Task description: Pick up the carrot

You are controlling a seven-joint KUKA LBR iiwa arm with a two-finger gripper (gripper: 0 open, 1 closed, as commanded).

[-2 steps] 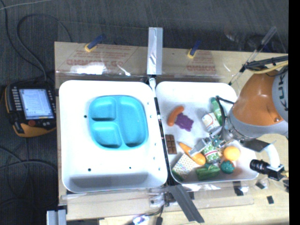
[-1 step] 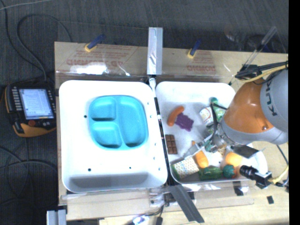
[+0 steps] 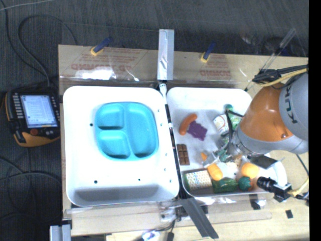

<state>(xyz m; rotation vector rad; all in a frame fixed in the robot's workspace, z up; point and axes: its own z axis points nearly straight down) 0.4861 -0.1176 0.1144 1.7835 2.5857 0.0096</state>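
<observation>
Along the lower edge of the shallow white right-hand bin (image 3: 173, 134), a huddle of toy food: a pale ribbed block (image 3: 196, 179), a rounded yellow-orange piece (image 3: 214, 171), a dark green lump (image 3: 224, 186) and a round orange fruit (image 3: 249, 170). Just above these, at right of centre, the two-finger gripper (image 3: 226, 152), hanging low among the clutter under the grey arm's orange band (image 3: 262, 124); claw's state hidden by the wrist, so cannot tell, and nothing visibly held. Further up and left in the same bin, the long, tapered orange toy (image 3: 188, 123), most likely the carrot, lying slantwise just beside a purple block (image 3: 198, 131) and well apart from the gripper. A small brown bar (image 3: 183, 154) below it, near the bin wall. Left of all this, the second white bin (image 3: 75, 134) with a blue divided tray (image 3: 125, 129). By judgement, approach step, no grasp made. Next: shift toward upper left, line up across the carrot's narrow width, descend clear of the purple block, then close and lift.
</observation>
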